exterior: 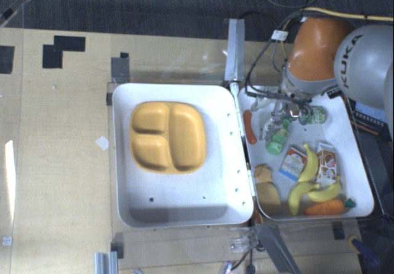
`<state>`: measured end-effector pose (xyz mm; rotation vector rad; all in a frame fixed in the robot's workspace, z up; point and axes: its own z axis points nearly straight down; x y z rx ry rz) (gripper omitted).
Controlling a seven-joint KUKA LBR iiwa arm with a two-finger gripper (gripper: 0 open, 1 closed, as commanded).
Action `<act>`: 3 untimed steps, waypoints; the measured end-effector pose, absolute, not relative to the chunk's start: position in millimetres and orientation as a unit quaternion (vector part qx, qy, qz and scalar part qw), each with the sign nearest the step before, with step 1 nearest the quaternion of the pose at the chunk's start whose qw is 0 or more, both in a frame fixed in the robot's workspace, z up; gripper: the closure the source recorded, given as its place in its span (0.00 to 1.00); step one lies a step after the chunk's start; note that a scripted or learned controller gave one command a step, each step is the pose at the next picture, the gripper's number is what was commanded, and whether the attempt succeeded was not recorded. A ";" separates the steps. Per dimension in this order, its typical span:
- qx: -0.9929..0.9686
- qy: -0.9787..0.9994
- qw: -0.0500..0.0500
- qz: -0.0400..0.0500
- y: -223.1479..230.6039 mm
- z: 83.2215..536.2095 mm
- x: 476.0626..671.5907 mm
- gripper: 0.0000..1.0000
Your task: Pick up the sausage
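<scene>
The sausage [249, 127] is a short reddish-brown link lying lengthwise against the left wall of the right bin [362, 162]. My gripper [279, 117] hangs low in the upper middle of that bin, to the right of the sausage and apart from it. It is right above a green bottle [277, 141]. The grey wrist with its orange band [314, 45] and cables covers the bin's upper right part. Nothing can be seen held.
The right bin also holds a juice carton [293, 162], bananas [308, 175], a second carton [326, 165], a carrot [324, 207], two brownish lumps [266, 185] and a green-labelled item [314, 116]. A yellow divided plate [167, 136] lies in the left bin [184, 211].
</scene>
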<state>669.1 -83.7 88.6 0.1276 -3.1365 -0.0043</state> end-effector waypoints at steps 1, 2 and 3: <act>0.040 -0.999 0.001 -0.001 -83.7 88.6 669.1 0.00; 0.041 -0.999 0.001 -0.001 -83.8 88.6 669.1 0.00; 0.041 -0.999 0.001 -0.001 -83.8 88.6 669.1 0.00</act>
